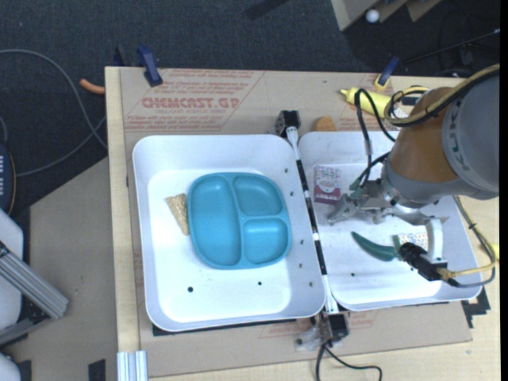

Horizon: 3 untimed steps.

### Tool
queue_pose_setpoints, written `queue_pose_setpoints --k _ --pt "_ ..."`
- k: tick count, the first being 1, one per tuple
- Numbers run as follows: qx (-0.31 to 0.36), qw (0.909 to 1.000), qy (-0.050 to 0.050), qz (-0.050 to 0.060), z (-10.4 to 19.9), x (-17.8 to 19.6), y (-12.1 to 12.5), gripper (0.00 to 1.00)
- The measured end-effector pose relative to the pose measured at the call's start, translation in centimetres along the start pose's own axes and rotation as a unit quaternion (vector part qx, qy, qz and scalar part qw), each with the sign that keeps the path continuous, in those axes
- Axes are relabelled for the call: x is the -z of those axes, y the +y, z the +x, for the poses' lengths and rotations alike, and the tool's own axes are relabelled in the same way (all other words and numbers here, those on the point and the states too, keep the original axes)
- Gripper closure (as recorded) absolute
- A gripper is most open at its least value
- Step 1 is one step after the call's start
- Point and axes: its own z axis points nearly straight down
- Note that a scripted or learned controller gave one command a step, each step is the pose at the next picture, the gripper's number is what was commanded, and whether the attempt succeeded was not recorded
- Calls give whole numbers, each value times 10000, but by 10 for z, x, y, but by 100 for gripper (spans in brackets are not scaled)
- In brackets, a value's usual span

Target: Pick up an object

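In the right bin (349, 292), the pincer (353, 205) hangs low over the floor, its metal tips pointing left toward the bar between the two bins. How far apart those tips stand I cannot tell, and nothing shows between them.

Three things lie within reach. A small packet (326, 182) with a pink label rests flat just far of the tips, near the bin's left wall. A green tool (375, 246), curved and thin, lies just near of the wrist, with a white card (415, 238) at its right end, partly under the arm.

The packet looks light, thin and a little slick; lying flat, it gives little to grip, so a pinch across its short sides is the likely hold. The tool seems stiff and light, and its narrow middle would sit well between the tips.

The left bin (159, 213) holds a blue tray (238, 217) with three wells and a tan cracker (178, 208) tucked at its left edge, well apart from the arm.
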Motion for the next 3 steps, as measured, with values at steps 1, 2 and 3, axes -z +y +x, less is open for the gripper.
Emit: queue_pose_setpoints --k 1,2,3 --pt "-3 10000 -5 10 -26 -10 -50 0" --pt "-1 10000 -3 -4 -26 0 -49 100" --pt "14 10000 -3 -11 39 91 1 100"
